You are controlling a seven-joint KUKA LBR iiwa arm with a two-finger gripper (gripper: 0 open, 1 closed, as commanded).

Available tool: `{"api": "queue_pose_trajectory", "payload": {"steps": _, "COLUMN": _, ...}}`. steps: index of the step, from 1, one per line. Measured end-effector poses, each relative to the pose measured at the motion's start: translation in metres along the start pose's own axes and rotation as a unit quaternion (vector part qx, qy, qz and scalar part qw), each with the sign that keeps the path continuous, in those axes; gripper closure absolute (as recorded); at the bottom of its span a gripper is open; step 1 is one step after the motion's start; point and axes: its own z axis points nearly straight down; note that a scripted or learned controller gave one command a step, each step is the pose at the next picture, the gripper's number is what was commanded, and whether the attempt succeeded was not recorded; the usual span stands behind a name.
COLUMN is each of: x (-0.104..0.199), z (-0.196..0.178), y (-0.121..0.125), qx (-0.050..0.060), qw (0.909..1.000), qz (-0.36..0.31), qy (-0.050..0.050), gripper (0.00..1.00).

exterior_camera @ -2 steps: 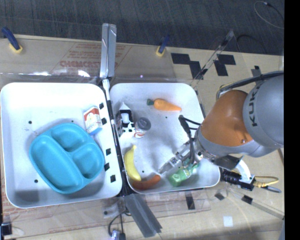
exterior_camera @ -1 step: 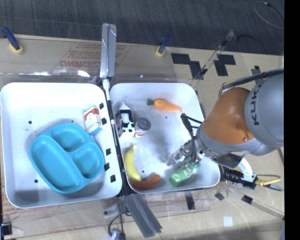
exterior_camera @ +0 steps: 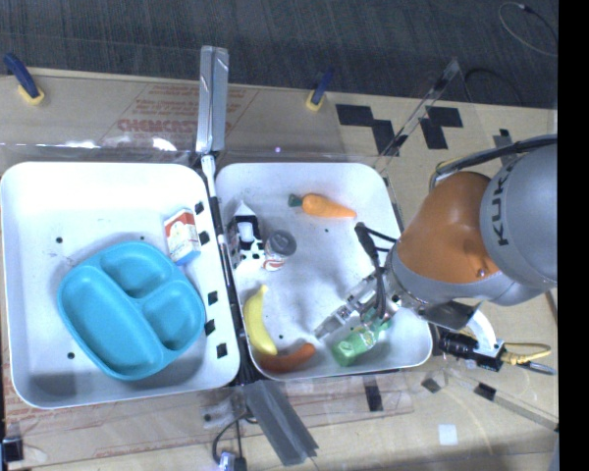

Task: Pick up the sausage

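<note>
Sausage [exterior_camera: 293, 357]: lies against the near wall of the right bin [exterior_camera: 388, 189], touching the banana [exterior_camera: 259, 326] tip. Green item [exterior_camera: 358, 343] just beside it. Hand [exterior_camera: 346, 315]: above the bin floor between them; open or closed, cannot tell. Bare floor mid-bin; carrot [exterior_camera: 326, 206] near far wall.

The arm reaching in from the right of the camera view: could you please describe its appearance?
The arm has a rounded grey shell with dark lettering, and a broad orange band above the wrist. Its gripper is a small metallic two-finger unit. A black cable loops beside the wrist.
</note>
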Motion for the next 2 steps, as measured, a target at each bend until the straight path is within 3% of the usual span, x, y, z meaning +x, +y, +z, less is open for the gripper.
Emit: {"api": "queue_pose_trajectory", "payload": {"steps": 2, "x": 0.0, "z": 0.0, "y": 0.0, "qx": 0.0, "qw": 1.0, "qz": 0.0, "qy": 0.0, "gripper": 0.0}}
